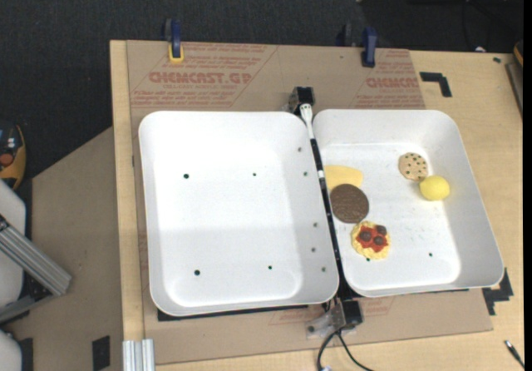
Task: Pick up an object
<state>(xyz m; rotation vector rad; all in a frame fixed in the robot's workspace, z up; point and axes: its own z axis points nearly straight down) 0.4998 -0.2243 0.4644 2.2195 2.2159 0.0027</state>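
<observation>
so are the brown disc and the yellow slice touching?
Touching. Camera view shows the brown disc overlapping the lower edge of the yellow slice, no gap.

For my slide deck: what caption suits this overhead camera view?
Five toy foods, including a round yellow ball and a brown disc, sit in the right white bin.

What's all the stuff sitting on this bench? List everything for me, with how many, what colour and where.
bins: two, white, side by side on the board
yellow slice: one, pale yellow, right bin near the divider
brown disc: one, dark brown, overlapping the slice's lower edge
pizza-like piece: one, yellow with red and dark toppings, below the disc
cookie: one, tan, speckled, right bin
yellow ball: one, beside the cookie
clamps: two, blue, board's far edge
</observation>
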